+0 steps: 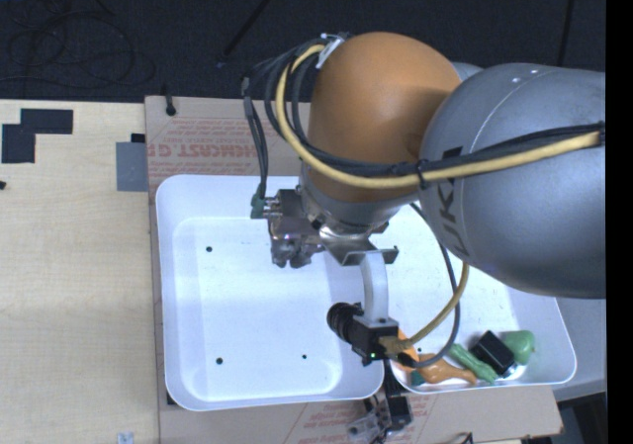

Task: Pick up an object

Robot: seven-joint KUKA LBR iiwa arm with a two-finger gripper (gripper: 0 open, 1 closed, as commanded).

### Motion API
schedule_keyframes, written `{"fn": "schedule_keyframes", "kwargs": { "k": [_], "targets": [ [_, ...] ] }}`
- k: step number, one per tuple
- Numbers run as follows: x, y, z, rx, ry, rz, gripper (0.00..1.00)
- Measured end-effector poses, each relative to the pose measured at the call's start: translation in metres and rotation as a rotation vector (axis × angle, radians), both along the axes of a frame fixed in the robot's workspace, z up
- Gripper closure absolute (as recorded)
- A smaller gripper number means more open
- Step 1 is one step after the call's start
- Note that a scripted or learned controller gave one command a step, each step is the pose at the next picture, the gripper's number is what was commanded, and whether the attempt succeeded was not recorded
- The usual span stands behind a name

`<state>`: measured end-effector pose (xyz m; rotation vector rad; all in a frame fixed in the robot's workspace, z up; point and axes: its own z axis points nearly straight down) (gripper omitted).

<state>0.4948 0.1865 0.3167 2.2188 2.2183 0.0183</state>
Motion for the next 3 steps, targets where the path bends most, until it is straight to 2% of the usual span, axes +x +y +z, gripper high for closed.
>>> {"fn": "schedule_keyframes", "kwargs": {
  "k": [1,2,3],
  "targets": [
    [0.040,-0.010,-0.094,-0.011,0.022,-0.002,1.00],
    [0.063,0.018,-0.053,-0.005,0.011,0.003,1.00],
    [0.071,0.058,-0.122,-0.008,0.021,0.003,1.00]
  ]
}}
